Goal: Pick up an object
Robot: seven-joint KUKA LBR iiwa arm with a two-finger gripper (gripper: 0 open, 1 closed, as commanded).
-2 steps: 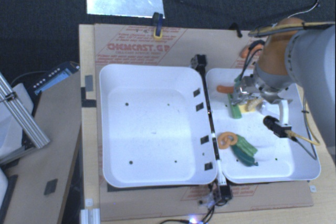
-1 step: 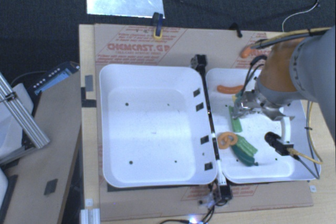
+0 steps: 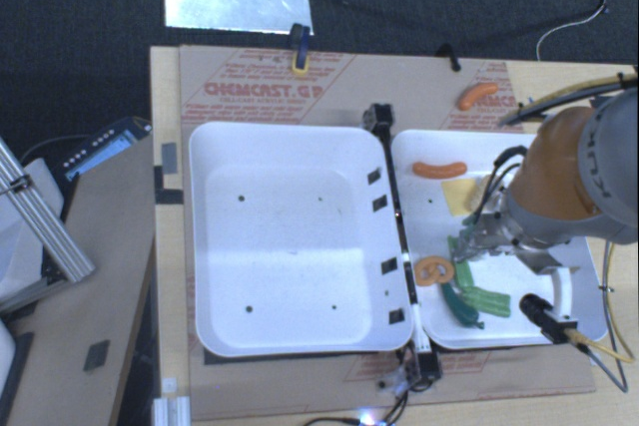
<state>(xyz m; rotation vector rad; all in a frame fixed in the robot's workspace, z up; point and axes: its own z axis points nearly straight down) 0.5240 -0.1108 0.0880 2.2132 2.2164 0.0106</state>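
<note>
**Gripper low over right bin; finger state unreadable**

Hidden or unclear: the arm enters from the right and its orange-banded wrist covers much of the right bin's right half. The gripper shows as a dark, cluttered mass of metal and cable, so I cannot tell whether it is open or closed, nor whether anything sits in it. Its tip overlaps the upper end of the green pieces; contact cannot be confirmed.

Right bin contents, as far as visible:
- Orange sausage-shaped object at the far side, lying roughly left to right, apart from the gripper.
- Pale yellow flat piece just near of it, partly covered by the arm on its right edge.
- Small brown pretzel-like ring close to the bin's left wall.
- Green pieces near the bin's near edge, just right of the ring; a darker teal one lies alongside, shapes hard to separate.

Left bin: white floor with a few small dark dots.

Outside the bins, a second orange sausage lies on the cardboard sheet beyond the right bin.
</note>
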